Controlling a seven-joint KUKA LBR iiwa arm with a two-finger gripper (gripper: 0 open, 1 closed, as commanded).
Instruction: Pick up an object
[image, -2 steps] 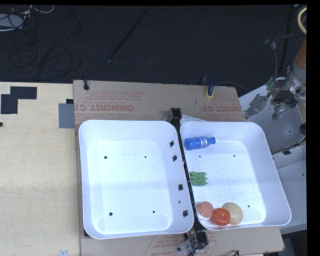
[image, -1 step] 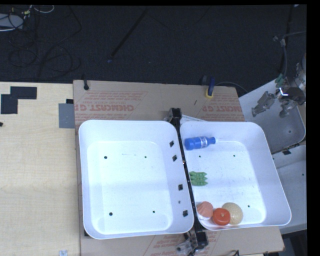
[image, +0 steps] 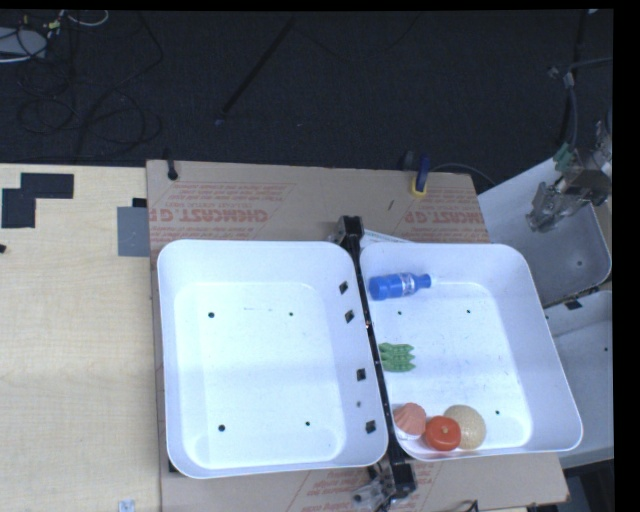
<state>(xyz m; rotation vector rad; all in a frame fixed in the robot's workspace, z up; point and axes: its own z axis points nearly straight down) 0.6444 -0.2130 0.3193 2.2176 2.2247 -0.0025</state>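
Camera view: the gripper (image: 556, 205) hangs at the frame's right edge, outside the right bin (image: 545, 310) — whether it is open cannot be told. The blue bottle (image: 399, 286) lies down-left of it, long axis running left-right, near the bin's upper-left wall.

Two bins side by side.
In your right bin (image: 520, 300): bottle (image: 399, 286) behind, pods (image: 397, 357) midway, three round pieces (image: 440, 427) in front.

Bright even overhead light, soft focus, dark background.
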